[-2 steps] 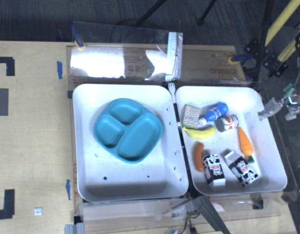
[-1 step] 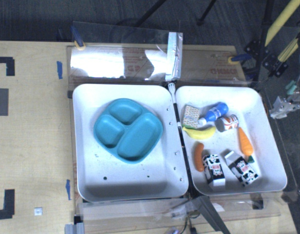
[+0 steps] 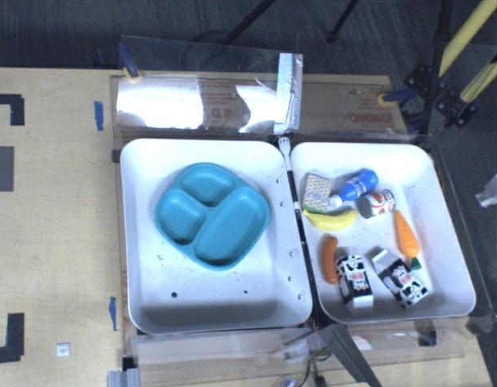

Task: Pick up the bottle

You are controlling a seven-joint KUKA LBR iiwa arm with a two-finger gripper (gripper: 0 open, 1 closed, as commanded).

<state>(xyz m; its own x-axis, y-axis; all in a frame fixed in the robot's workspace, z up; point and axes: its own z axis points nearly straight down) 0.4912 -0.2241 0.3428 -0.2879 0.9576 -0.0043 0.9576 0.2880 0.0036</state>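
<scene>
Lying on its side in the right bin (image 3: 446, 208), the bottle (image 3: 357, 186) is blue with a white cap, the cap end pointing toward the bin divider and the blue body toward the far right corner; whether the gripper is spread or pressed together cannot be told. The bottle sits in the far half of that bin, amid a tight cluster: a speckled packet (image 3: 316, 189) lies just to its left, a banana (image 3: 331, 220) curves just below the cap and looks to touch it, and a small can (image 3: 376, 204) with a grey top and red-and-white side rests against the bottle's near side. An orange carrot (image 3: 407, 236) lies near the can, running toward the near right corner. A second, shorter orange piece (image 3: 329, 260) lies close to the divider below the banana. Two black-and-white cartons occupy the near part of the bin: one carton (image 3: 355, 279) just beside the orange piece, the other carton (image 3: 403, 279) at the carrot's lower end. The left bin (image 3: 144, 280) holds a blue plate (image 3: 212, 214) with three compartments, set about in its middle, with nothing in them. Both bins rest on a wooden bench (image 3: 55, 216), touching along one shared edge
</scene>
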